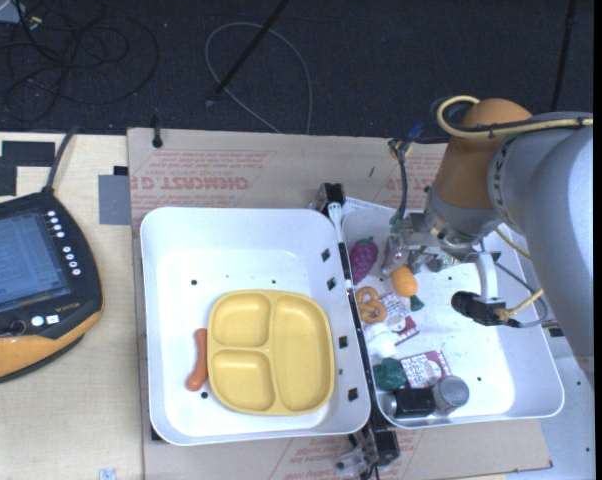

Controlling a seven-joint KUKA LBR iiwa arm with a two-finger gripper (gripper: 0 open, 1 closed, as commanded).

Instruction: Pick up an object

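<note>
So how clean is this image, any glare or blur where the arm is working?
Camera view: even light and no strong glare on the white right bin; soft overall, so the small items beside the two-finger gripper blur together; the yellow divided plate in the white left bin reads clearly.

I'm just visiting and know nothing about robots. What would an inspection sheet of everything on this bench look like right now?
Surface: cardboard sheet bearing two white bins, left bin and right bin.
Job's things: right bin holds an orange piece, purple piece, pretzel, green piece, printed packet, can.
Clutter: yellow divided plate and a sausage beside it in the left bin.
Grippers: tool low over the right bin beside the orange piece; its state cannot be told.
Cables: loops on the dark floor; a yellow hose on the arm.
Surroundings: control pendant at left.
</note>
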